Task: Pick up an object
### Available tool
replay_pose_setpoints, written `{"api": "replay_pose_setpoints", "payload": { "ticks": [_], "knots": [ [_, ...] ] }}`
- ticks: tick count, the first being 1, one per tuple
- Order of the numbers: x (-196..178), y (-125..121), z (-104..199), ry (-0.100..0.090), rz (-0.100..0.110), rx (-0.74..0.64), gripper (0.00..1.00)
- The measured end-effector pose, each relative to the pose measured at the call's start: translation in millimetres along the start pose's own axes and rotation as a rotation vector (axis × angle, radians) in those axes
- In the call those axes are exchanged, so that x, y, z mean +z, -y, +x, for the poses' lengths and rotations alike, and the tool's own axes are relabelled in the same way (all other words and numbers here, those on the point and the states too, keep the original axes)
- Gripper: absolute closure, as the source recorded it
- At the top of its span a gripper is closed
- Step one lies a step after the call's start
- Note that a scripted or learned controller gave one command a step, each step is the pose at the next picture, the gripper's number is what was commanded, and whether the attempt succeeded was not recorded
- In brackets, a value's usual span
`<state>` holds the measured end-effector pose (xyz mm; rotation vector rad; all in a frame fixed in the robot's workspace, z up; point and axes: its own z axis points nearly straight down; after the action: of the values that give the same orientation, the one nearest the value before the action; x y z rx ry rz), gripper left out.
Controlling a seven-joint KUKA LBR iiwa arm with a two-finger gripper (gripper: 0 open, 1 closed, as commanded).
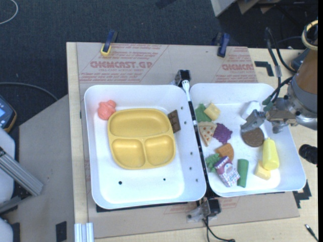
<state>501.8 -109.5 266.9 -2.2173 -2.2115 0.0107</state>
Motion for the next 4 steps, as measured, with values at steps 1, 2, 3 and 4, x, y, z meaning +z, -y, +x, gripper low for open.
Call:
{"api": "replay_pose_setpoints", "payload": {
  "ticks": [1,2,3,4],
  "knots": [
    [-5.0,-1.9,0.2,0.002,-0.011,-0.003,0.00],
    [58.0,-5.4,2.5,0.000,-0.004,-0.002,0.00],
    [118.6,-6.7,-4.2,0.000,-0.005,-0.001,0.00],
    [181.5,-2.6,-6.3,0.000,-0.004,-0.002,0.00]
  ]
}}
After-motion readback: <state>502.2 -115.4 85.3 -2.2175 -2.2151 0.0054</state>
